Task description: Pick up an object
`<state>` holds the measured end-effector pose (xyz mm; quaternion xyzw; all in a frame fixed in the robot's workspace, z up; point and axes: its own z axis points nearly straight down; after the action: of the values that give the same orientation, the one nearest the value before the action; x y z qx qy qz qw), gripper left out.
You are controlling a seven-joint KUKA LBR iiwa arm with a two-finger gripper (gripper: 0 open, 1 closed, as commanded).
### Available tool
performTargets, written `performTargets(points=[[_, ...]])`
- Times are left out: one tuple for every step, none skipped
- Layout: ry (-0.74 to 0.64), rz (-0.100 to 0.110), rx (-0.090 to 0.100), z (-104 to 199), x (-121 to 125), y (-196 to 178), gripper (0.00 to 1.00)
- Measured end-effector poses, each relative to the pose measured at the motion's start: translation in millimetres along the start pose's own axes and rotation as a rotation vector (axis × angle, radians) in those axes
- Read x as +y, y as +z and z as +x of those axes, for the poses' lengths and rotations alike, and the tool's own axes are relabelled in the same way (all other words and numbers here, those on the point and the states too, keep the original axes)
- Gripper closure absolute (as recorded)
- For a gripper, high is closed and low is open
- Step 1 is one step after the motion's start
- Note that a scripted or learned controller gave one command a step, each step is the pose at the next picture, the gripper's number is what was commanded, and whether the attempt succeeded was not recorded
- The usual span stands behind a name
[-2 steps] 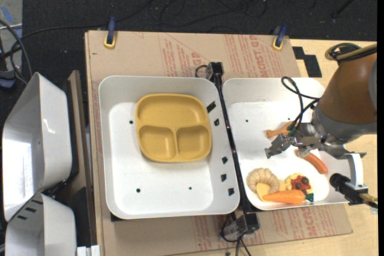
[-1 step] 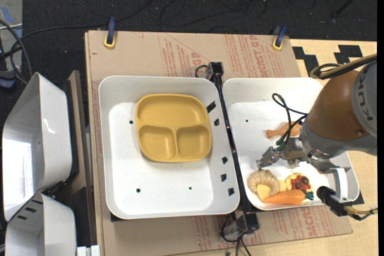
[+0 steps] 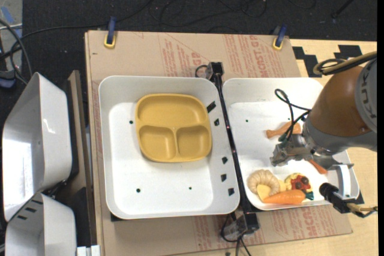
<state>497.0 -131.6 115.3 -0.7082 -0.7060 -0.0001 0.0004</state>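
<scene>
Targets sat bunched in the near corner of the right bin (image 3: 252,90): a pale ridged piece (image 3: 261,177), an orange carrot-shaped piece (image 3: 287,197) just in front of it along the front wall, and a small multicoloured item (image 3: 300,181) touching the carrot's far side. A loose orange scrap (image 3: 278,132) lay apart, toward the bin's middle. The gripper (image 3: 283,154) hung just above and behind the cluster, low over the floor — I couldn't tell from this angle how it was set, and I saw nothing in it. My worry: the pieces were packed against the front wall and each other, so a descent could land on two at once or nudge one into the corner. A black cable (image 3: 288,104) looped over the wrist could snag. The far half of that bin offered free room. The left bin (image 3: 114,147) held a yellow divided tray (image 3: 174,127), well apart.
</scene>
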Motion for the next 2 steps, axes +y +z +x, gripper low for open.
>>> performTargets(points=[[-0.006,-0.005,-0.002,6.9,-6.4,-55.0,1.00],[-0.005,-0.004,-0.002,5.0,-15.4,-106.4,1.00]])
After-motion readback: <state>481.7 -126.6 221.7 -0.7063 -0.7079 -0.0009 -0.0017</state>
